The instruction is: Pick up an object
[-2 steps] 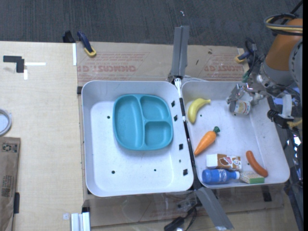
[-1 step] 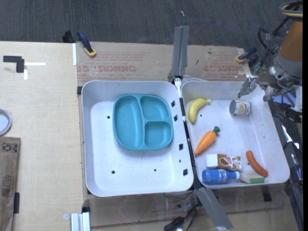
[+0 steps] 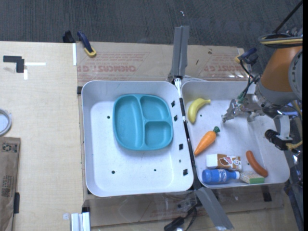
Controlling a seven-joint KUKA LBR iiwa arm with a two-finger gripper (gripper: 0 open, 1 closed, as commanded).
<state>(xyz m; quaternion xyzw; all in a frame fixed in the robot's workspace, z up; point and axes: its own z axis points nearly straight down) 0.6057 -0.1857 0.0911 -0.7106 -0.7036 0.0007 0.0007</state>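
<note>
- Nearest, along the near wall of the right bin (image 3: pixel 284 177), a blue bottle (image 3: pixel 219 176) lies on its side, with a small brown box (image 3: pixel 227 161) just beyond it and a sausage (image 3: pixel 256 163) to the right.
- Mid-bin, the carrot (image 3: pixel 206 141) lies on a slant, leafy tip pointing far-right toward the arm.
- Farther, the banana (image 3: pixel 196 108) curves beside the left wall.
- The gripper (image 3: pixel 231 114) hangs above the far-right part, fingers spread apart and gripping nothing.
- The carrot looks the nearest pick: it lies left of and nearer than the fingers, and its slanted long axis would call for a turned wrist.
- The left bin (image 3: pixel 91 143) holds a blue plate (image 3: pixel 143 122).
</note>
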